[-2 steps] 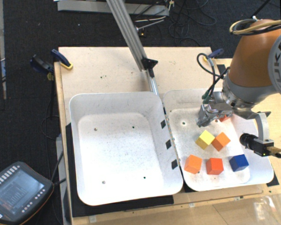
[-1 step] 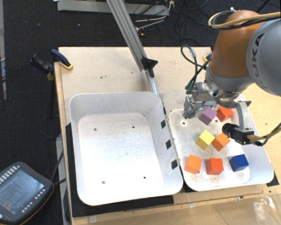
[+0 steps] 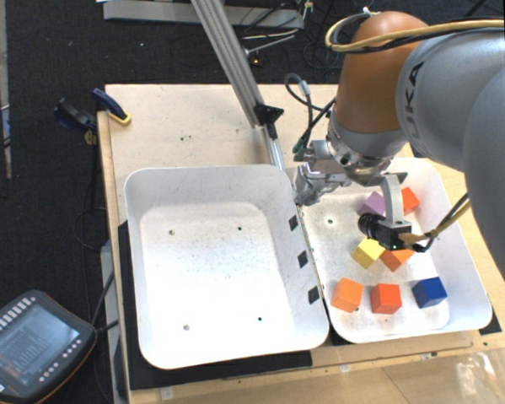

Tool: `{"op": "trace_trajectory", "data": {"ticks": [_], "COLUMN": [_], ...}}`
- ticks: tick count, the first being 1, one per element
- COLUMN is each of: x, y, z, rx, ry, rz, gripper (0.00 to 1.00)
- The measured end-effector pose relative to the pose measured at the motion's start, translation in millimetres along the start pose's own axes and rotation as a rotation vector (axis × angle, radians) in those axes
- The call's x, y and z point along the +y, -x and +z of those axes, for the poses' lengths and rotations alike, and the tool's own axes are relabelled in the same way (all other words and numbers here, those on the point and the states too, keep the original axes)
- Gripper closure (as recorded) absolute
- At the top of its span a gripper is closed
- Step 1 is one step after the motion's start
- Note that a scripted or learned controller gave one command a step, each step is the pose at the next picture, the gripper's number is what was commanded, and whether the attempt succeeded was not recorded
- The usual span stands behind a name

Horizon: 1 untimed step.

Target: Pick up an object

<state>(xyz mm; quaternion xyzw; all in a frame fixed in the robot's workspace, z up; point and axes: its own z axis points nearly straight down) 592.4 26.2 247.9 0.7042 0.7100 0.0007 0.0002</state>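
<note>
Several small blocks lie in the right bin (image 3: 461, 313): a purple one (image 3: 373, 204) and an orange one (image 3: 409, 199) at the back, a yellow one (image 3: 366, 252) beside an orange one (image 3: 396, 259) in the middle, and an orange one (image 3: 348, 294), a red-orange one (image 3: 386, 298) and a blue one (image 3: 429, 291) along the front. My gripper (image 3: 306, 189) hangs over the back left corner of this bin, close to the rim between the two bins. It is left of the purple block and apart from every block.
The left bin (image 3: 141, 245) stands beside the right one. A slanted aluminium pole (image 3: 237, 67) rises behind the bins. A blue and yellow clamp (image 3: 92, 112) sits at the bench's back left corner. A control pendant (image 3: 32, 348) lies off the bench at the lower left.
</note>
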Motion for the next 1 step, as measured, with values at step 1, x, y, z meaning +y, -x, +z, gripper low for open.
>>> {"op": "trace_trajectory", "data": {"ticks": [1], "x": [35.0], "y": [-46.6], "z": [14.9], "rx": [0.000], "ry": [0.001], "rz": [0.001], "gripper": [1.00]}}
